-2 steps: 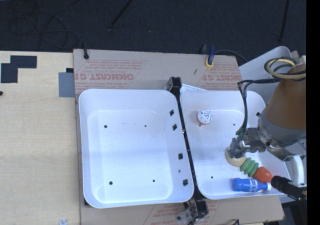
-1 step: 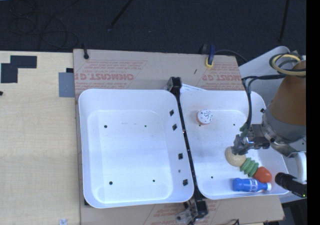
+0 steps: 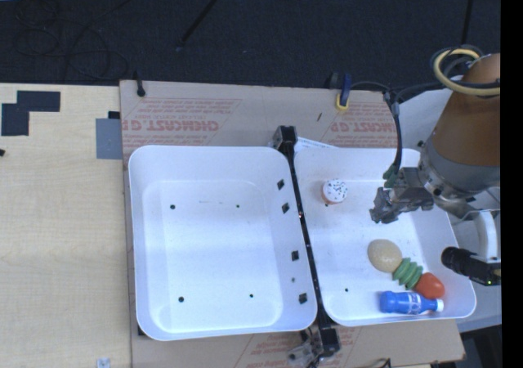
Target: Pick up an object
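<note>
The dark two-finger claw [image 3: 394, 204] hangs over the right shallow white plastic bin [image 3: 351, 301]; its finger state cannot be determined. No object is grasped yet. The nearest candidate, a pale beige egg-shaped object [image 3: 384, 255], lies just below it. The pale wooden tabletop [image 3: 57, 227] adjoins dark carpet [image 3: 245, 15].

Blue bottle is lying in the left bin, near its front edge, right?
Not quite. The camera view shows the blue bottle lying in the right bin, near its front edge, beside the red and green toy.
</note>
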`<state>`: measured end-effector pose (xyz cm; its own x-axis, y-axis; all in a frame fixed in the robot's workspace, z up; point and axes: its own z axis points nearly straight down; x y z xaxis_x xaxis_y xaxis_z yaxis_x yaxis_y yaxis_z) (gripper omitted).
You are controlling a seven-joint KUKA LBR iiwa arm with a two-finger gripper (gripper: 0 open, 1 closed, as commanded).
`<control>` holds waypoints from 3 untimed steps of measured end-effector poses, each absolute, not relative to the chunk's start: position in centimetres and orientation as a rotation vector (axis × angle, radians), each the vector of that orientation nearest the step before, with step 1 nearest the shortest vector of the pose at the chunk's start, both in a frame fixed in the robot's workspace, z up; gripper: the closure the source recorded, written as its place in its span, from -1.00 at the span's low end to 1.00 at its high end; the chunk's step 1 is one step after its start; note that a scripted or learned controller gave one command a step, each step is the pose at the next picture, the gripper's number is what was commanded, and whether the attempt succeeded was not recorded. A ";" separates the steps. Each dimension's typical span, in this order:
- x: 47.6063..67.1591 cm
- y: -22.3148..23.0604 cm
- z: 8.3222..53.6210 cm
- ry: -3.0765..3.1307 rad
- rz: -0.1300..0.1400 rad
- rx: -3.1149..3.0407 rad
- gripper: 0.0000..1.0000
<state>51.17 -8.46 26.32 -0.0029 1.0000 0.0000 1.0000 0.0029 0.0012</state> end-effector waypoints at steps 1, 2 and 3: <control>55.0 -4.3 24.6 2.226 -0.002 2.218 1.00; 60.0 1.9 20.1 2.229 -0.002 2.217 1.00; 64.3 4.8 33.4 2.220 0.016 2.211 1.00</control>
